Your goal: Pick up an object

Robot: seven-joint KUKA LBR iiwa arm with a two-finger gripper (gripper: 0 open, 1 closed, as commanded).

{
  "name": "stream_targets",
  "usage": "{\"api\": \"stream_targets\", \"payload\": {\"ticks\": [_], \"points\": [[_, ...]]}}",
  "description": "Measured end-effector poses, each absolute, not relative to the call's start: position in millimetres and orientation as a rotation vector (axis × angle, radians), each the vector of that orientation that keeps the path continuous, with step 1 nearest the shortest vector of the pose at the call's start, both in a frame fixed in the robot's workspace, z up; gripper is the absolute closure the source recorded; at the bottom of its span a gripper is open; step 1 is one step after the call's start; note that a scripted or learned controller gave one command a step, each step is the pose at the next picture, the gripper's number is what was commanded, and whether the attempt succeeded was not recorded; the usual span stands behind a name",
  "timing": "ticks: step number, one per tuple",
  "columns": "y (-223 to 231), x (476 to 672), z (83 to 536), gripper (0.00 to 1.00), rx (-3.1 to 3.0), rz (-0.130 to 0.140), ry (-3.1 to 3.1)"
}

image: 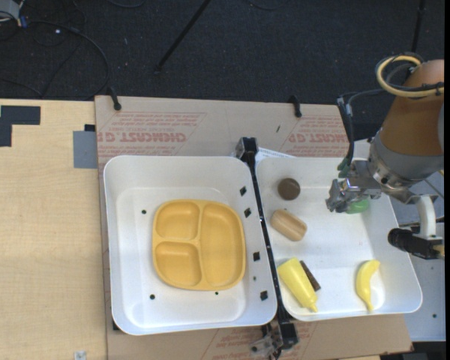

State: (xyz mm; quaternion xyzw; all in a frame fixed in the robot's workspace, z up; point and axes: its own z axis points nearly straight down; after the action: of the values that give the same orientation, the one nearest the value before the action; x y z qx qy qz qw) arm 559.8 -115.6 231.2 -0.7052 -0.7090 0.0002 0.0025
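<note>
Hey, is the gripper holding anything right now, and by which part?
It cannot be told. The gripper sits over something green in the right bin.

We're seeing two shallow white plastic bins. The left one is holding a yellow three-compartment plastic tray. In the right bin we're seeing a dark brown round ball, a tan wooden cylinder, a yellow bottle over a dark brown bar, a yellow banana and a green item at the metallic grey gripper.
</note>
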Motion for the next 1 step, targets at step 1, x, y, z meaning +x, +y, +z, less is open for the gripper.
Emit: {"api": "stream_targets", "payload": {"ticks": [1], "points": [[-72.3,557.5,231.2,1.00,-2.213,0.002,-2.223]]}}
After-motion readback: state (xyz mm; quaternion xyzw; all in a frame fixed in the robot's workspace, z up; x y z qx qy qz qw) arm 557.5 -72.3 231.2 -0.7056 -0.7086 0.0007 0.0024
